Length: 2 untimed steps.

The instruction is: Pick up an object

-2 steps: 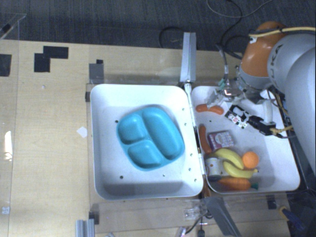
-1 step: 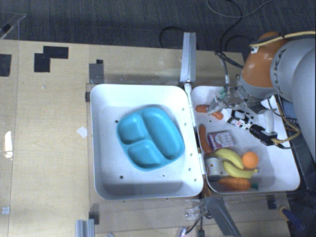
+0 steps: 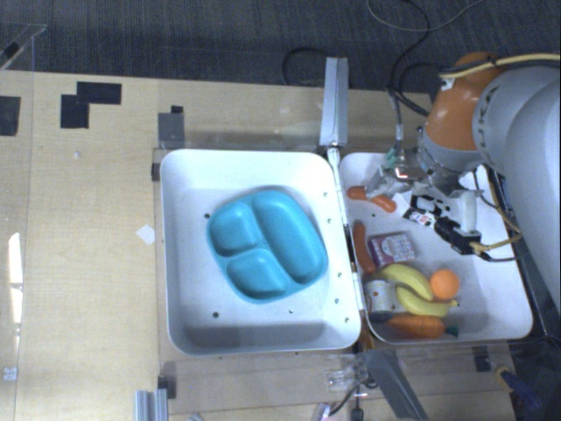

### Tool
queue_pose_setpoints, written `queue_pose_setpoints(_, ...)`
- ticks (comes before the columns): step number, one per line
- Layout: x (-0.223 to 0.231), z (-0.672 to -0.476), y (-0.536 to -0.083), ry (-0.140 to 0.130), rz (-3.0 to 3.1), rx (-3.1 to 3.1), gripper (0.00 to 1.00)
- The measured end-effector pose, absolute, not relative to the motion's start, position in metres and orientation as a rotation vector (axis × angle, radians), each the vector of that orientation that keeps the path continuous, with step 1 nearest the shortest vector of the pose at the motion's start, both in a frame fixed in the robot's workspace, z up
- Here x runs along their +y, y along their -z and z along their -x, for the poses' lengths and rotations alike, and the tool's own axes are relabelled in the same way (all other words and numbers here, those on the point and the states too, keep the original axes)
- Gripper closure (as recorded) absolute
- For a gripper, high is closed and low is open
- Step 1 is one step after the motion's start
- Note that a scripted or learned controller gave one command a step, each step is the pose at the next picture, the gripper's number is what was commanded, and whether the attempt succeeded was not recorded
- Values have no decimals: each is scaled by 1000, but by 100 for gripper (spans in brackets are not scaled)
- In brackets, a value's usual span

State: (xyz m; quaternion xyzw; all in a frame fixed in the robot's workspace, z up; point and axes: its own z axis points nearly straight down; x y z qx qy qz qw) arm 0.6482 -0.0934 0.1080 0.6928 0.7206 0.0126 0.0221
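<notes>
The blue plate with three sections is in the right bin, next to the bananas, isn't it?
Not quite. The camera view shows the blue plate with three sections alone in the left bin. The bananas are in the right bin, with the other toy foods.

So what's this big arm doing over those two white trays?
The robot arm reaches into the right bin, which holds toy food: bananas, an orange, a carrot, a purple box and a sausage. Its gripper sits low at the bin's far end, close to the sausage. The left bin holds a blue divided plate.
</notes>
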Motion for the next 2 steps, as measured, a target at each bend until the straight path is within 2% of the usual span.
queue_pose_setpoints(1,-93,-641,-108,-49,-2154,2221,0)
queue_pose_setpoints(2,-52,-671,-188,-7,-1788,2575,0)
